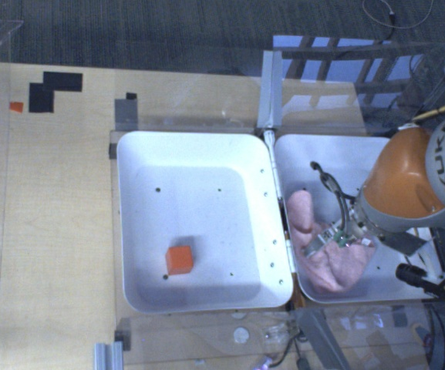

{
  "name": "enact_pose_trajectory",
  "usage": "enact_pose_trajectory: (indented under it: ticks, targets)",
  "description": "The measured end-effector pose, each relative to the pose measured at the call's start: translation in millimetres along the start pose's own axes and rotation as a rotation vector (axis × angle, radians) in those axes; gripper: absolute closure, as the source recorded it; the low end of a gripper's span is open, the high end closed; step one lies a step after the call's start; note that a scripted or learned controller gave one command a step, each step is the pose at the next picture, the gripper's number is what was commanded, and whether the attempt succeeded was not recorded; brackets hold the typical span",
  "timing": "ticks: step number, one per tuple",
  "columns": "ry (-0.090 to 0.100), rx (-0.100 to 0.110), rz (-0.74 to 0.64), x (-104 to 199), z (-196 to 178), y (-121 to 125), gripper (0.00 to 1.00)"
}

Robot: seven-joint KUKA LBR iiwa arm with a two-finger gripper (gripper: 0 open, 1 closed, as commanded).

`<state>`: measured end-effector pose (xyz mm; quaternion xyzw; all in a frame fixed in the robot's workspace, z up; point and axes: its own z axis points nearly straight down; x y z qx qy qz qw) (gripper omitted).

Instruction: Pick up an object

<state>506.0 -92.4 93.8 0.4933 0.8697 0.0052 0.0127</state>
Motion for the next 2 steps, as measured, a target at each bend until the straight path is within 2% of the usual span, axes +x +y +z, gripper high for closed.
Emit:
enact_pose_trajectory:
  ticks: [1,2]
  targets:
    - [-0.004,-0.009,-0.002,-0.9,-12.6,4.8,1.0]
    - [0.011,0.017,0.213,-24.8,-90.0,73.8,1.0]
